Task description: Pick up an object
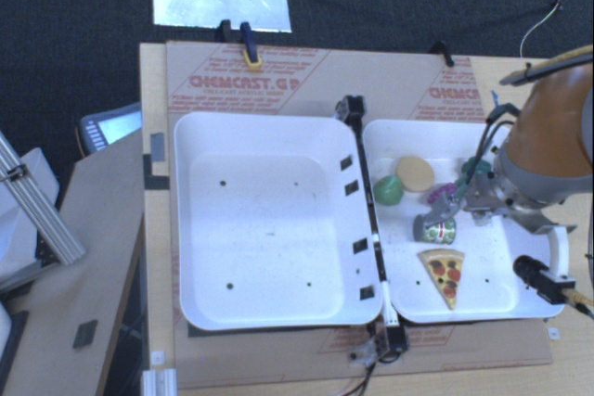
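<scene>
The left bin (pixel 269 227) sits on the bench with its white floor bare, its right wall running along the divider shared with the right bin (pixel 483 292). Just inside the right bin's left wall lies a small green ball (pixel 388 190), and touching it toward the back edge is a tan round disc (pixel 416 172). Nearer the front edge, a toy pizza slice (pixel 445 272) lies flat with its point aimed at the front rim. Between the disc and the slice, about mid-bin, a small green and silver can (pixel 436 228) lies tipped on its side. The gripper (pixel 457 199) hangs directly over the can's right end, close enough that it seems to touch it, though the slanted view blurs the contact, and it cannot be told how the tool's tips are set. The grey arm (pixel 548 144) with its orange band fills the bin's right edge.
</scene>
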Controlling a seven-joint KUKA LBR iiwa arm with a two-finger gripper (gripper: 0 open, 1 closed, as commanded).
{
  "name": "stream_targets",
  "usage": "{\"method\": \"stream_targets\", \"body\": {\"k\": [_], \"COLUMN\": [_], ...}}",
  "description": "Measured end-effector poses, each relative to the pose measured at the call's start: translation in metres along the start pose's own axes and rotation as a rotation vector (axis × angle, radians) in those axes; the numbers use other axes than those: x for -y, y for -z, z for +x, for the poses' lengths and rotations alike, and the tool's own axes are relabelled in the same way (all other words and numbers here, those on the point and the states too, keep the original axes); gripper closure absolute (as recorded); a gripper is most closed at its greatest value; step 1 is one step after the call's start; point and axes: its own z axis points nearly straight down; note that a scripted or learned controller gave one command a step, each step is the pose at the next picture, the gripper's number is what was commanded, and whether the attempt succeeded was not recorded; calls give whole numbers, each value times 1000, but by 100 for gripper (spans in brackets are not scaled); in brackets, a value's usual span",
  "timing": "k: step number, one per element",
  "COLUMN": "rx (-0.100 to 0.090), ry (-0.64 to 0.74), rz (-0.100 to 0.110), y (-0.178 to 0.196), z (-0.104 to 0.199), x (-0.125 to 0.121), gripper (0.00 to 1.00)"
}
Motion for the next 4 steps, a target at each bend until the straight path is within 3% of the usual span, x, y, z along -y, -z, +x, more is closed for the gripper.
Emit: {"method": "stream_targets", "body": {"k": [1,2,3,4], "rx": [9,13,-2,1], "ry": [-1,-4,7,-7], "rz": [-34,-41,-9,1], "y": [-72,-61,30,26], "z": [8,6,58,-7], "x": [-27,-29,-31,18], "gripper": [0,100,100,100]}}
